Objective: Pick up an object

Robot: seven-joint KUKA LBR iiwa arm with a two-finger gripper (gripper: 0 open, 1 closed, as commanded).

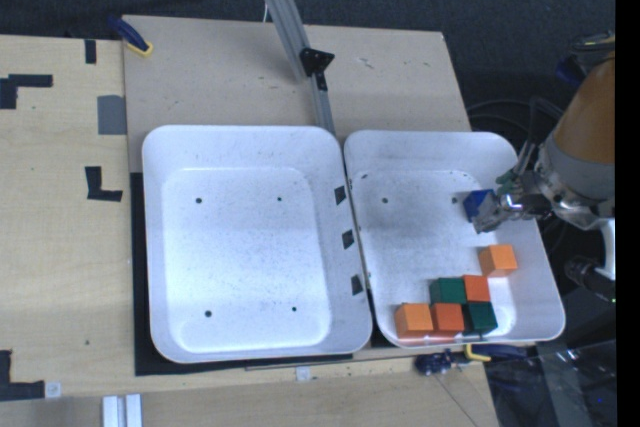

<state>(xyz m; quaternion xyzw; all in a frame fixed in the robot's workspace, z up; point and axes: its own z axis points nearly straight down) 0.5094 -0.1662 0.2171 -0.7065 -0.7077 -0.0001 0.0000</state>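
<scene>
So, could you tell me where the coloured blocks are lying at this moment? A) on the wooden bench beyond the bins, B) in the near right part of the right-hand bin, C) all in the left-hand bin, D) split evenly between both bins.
B: the orange and green blocks are clustered toward the near right corner of the right-hand bin, with one orange block lying slightly apart, just below the gripper.

Orange and green blocks [452, 307] clustered in right bin's [420, 155] near corner; 1 orange block [498, 260] apart
</scene>
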